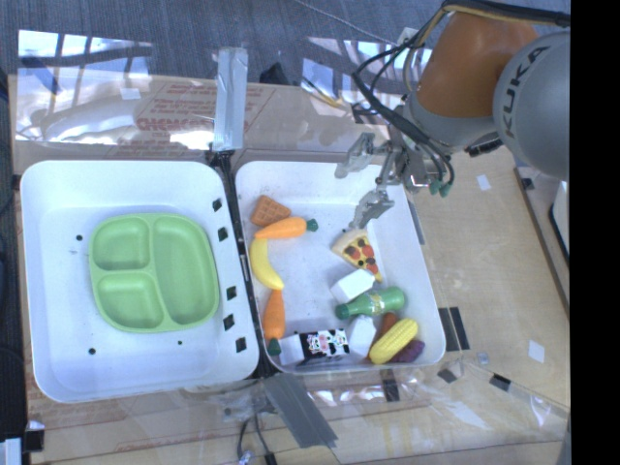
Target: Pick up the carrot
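Camera view: my pincer [371,177] hangs apart and bare over the right bin [418,250], just above the pizza slice [356,251]. Left of that slice lies the carrot [283,228], untouched beside the banana [264,263]. Reaching, closing and lifting all remain.

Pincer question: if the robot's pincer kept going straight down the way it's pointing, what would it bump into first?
Probably the pizza slice. The pincer hangs just above it in the right bin, pointing down at it. Height is hard to judge from this slanted view, so it might touch bare bin floor beside the slice instead.
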Available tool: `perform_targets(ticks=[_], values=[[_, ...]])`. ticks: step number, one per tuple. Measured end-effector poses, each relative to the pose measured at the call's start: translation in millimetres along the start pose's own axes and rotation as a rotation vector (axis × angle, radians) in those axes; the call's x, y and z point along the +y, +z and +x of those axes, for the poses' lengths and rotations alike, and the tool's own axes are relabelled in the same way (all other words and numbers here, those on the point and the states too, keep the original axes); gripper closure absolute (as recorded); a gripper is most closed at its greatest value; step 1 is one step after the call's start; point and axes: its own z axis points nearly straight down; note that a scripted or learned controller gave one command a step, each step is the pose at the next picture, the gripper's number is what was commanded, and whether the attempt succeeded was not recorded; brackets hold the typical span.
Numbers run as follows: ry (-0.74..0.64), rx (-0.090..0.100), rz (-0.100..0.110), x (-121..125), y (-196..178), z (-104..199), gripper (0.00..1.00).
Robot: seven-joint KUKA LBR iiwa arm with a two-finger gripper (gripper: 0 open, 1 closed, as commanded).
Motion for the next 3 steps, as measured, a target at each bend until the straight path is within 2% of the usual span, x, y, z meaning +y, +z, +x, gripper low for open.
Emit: perform_targets(ticks=[1, 2, 3], values=[[0.006, -0.010, 0.000, 70, 125, -3, 0.00], [0.238, -0.018, 0.001, 79, 123, 18, 0.00], [0.228, -0.028, 0.002, 80, 110, 15, 1.00]])
